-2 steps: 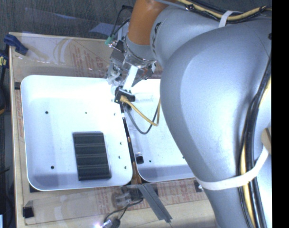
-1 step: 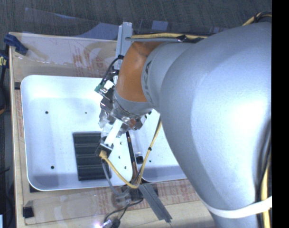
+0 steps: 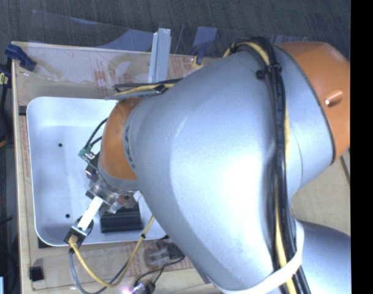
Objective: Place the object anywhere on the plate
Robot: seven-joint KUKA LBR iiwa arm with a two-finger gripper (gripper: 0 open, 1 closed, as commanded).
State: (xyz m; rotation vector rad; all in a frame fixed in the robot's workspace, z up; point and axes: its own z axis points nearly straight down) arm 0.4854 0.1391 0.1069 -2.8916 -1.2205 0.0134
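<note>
The grey arm (image 3: 235,164) with its orange band (image 3: 116,146) reaches far over the bench and covers most of the camera view. Its wrist hangs over the near right part of the left white bin (image 3: 51,146). The gripper (image 3: 120,220) appears as a dark block just below the wrist, low over the bin floor near the front wall. The arm hides whatever lies beneath it.
A yellow cable and a white connector (image 3: 82,225) trail from the wrist over the bin's front rim. The bin floor to the left of the wrist is bare white. A wooden frame (image 3: 18,164) borders the bin, and a metal post (image 3: 160,54) stands at the back.
</note>
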